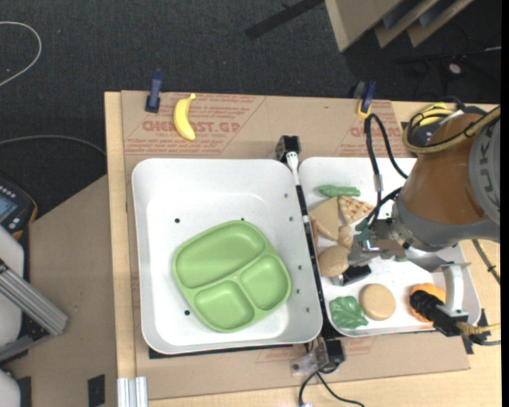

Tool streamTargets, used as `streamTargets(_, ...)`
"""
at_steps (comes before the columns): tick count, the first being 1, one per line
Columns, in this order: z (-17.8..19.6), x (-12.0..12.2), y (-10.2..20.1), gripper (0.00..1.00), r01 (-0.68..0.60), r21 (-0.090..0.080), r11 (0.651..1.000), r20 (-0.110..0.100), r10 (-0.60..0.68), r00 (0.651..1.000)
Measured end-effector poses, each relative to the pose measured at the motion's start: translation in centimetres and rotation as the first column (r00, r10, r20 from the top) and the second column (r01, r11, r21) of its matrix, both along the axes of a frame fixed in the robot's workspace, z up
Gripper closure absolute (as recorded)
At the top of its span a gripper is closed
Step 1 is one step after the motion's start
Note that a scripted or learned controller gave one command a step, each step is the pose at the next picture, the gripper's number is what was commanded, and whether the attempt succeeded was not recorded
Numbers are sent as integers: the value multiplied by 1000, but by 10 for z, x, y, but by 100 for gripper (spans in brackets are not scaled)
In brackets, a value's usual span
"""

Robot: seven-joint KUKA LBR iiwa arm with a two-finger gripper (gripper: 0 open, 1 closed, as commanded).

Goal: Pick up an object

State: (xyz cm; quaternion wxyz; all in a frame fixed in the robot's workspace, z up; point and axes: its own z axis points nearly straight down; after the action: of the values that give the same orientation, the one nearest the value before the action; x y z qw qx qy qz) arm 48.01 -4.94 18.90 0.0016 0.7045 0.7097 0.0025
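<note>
Arm (pixel 445 175) reaches in from frame right, gripper (pixel 367 245) low over the right bin (pixel 469 278), above tan food pieces (pixel 332 238) at its centre-left; can't tell finger state or any hold. Round cookie (pixel 377 301), green leaf (pixel 347 312), orange item (pixel 425 302) along the lower edge. Green tray (pixel 231 274) in left bin (pixel 151 238). Banana (pixel 184 116) upper left.

The floor (pixel 95 48) is dark grey carpet, and a thin white cable (pixel 24 36) curls across it at the top left. A brown cardboard sheet (pixel 238 119) with red letters covers the bench top, held by two blue clamps (pixel 153 91) at its far edge. Light wooden furniture (pixel 398 20) stands at the top right.
</note>
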Motion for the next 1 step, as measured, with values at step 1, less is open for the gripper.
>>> streamTargets(1, 36, 0, 59, 100, 1, 0, 1000, -1, -1, 1000)
